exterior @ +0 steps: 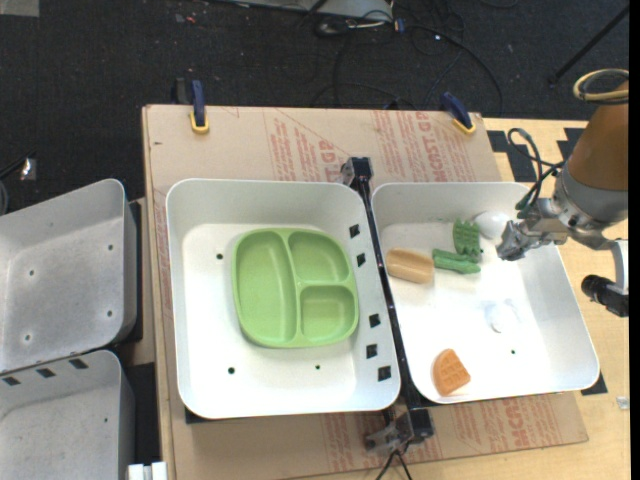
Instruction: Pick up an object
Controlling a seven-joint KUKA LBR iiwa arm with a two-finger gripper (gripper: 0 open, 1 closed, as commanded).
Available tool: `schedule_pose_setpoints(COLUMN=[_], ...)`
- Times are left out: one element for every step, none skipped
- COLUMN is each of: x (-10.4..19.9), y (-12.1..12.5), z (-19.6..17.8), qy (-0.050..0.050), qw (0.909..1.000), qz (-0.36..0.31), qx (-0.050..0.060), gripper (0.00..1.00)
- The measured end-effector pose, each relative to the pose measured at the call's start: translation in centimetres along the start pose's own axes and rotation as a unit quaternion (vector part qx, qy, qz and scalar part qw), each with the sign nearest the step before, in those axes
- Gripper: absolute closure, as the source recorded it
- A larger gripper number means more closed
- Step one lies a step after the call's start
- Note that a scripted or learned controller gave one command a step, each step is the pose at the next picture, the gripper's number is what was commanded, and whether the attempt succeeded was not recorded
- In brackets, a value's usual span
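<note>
The green toy (461, 249) lies in the right bin (560, 368), near its far wall: a bent piece of bright green plastic, one ribbed limb pointing toward the far wall, the other lying crosswise toward the tan bread roll (410, 266) just beside it. My end effector (512, 243) hangs close to the toy's right side; whether it is spread or closed I cannot tell. An orange ridged wedge (450, 370) sits near the front wall. In the left bin (190, 298) rests a smooth green three-compartment plate (296, 287). Both white bins stand on the cardboard-topped counter (290, 148).
</note>
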State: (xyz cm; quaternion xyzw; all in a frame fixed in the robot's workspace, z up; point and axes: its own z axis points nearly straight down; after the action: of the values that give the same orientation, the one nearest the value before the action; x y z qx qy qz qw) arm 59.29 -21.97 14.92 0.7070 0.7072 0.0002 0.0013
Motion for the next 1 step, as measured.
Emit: schedule_pose_setpoints(x=[-0.02], y=[0.23], z=[-4.26], qy=[0.000], qw=[1.0000], qz=[-0.001], qx=[-0.001], gripper=[1.00])
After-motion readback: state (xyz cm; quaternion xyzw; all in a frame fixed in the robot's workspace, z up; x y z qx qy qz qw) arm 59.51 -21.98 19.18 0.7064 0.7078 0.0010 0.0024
